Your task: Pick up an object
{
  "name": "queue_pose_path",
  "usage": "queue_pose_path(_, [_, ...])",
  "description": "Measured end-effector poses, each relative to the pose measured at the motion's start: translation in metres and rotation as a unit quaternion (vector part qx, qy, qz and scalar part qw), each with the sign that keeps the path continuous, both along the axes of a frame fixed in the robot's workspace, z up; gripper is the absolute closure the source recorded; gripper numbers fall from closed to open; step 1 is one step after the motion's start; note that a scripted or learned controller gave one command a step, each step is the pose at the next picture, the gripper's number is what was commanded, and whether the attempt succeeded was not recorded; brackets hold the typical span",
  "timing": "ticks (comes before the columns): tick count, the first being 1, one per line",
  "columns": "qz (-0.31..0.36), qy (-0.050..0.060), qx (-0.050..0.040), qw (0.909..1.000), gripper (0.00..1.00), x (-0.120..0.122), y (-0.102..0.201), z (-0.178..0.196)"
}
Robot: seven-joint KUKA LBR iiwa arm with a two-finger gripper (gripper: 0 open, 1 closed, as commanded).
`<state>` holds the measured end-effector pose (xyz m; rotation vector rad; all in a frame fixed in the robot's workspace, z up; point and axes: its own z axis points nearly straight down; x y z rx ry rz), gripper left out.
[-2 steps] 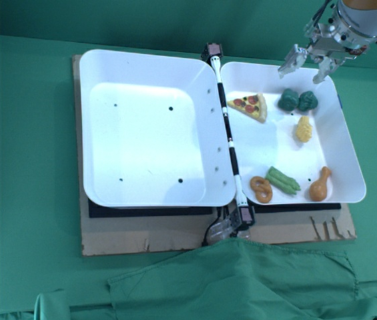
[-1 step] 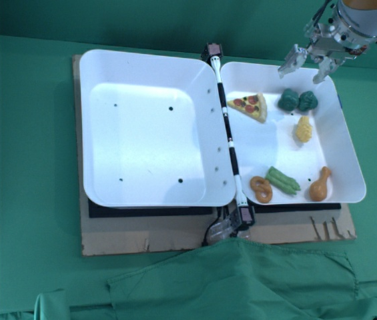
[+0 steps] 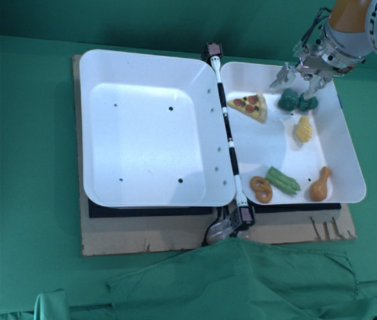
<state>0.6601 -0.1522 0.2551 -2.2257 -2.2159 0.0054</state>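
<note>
Gripper [image 3: 303,79] fingers spread apart, with nothing between them, hang over the far part of the right bin [image 3: 348,172], just above a dark green broccoli-like toy [image 3: 296,101]. One finger tip points down on the toy's left side and another on its right, so the gripper looks lined up on this piece, but the toy lies on the bin floor and no lift has happened. By that reading the pick is not yet done: the approach looks nearly complete, while the close and the raise are left.

Just left of the green toy lies a pizza slice [image 3: 250,105], close to the divider between the bins. Just nearer than the green toy sits a small yellow piece [image 3: 303,129], perhaps corn; its exact kind is hard to tell. Along the near side of the same bin lie a pretzel [image 3: 261,189], a bundle of green beans [image 3: 283,180] and a chicken drumstick [image 3: 319,185], all well apart from the gripper. Any of these could serve the task, though the green toy is the likely target. The left bin [image 3: 95,125] takes no part at present. Both bins rest on the table [image 3: 35,179].
</note>
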Motion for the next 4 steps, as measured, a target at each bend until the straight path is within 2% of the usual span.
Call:
queue_pose_path(1, [0.0,0.0,-0.0001,1.0,0.0,-0.006,-0.01,-0.054])
queue_pose_path(2, [0.001,-0.005,-0.0012,1.0,0.0,-0.003,-0.012,-0.071])
queue_pose_path(3, [0.0,-0.012,-0.0035,0.9999,1.0,-0.001,-0.013,-0.055])
queue_pose_path(4, [0.001,-0.007,-0.0006,1.0,1.0,-0.005,-0.006,0.001])
